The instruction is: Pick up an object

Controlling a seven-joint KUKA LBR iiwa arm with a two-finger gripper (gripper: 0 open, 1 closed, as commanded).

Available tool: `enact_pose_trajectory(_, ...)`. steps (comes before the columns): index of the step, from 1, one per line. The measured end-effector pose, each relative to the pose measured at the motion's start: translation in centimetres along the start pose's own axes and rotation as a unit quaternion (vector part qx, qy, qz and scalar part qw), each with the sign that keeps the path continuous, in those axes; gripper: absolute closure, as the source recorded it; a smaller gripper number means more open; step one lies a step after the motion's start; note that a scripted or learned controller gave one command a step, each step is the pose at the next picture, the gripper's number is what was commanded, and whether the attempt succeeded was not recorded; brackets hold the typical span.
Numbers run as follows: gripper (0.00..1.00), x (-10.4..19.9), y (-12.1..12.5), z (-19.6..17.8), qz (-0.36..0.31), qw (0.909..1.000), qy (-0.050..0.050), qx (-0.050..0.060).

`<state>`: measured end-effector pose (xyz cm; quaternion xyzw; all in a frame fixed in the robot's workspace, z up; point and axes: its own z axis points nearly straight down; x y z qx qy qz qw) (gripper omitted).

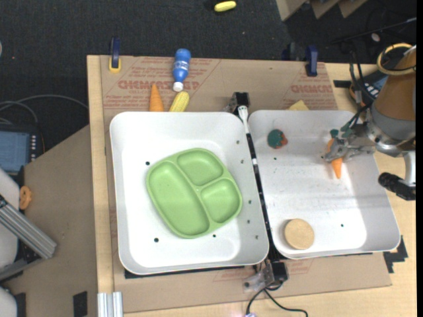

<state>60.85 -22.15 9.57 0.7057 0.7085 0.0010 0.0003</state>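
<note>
The gripper (341,149) hangs right over the orange carrot (337,168) in the right bin (370,240); the carrot's long axis runs roughly toward the bin's near rim; whether it is gripped, I cannot tell.

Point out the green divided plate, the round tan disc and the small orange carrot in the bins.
green divided plate (193,191): camera view, on the ridge where its three compartments meet.
round tan disc (299,234): camera view, centre of its flat top.
small orange carrot (337,168): camera view, middle of its body.
</note>
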Motion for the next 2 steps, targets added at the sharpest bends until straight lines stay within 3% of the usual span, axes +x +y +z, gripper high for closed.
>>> enact_pose_trajectory(1, 1.00, 6.5, 2.0, 1.1, 0.000, 1.0000, -0.001, 0.004)
enact_pose_trajectory(2, 1.00, 15.6, -2.1, -9.5, -0.002, 1.0000, 0.001, -0.001)
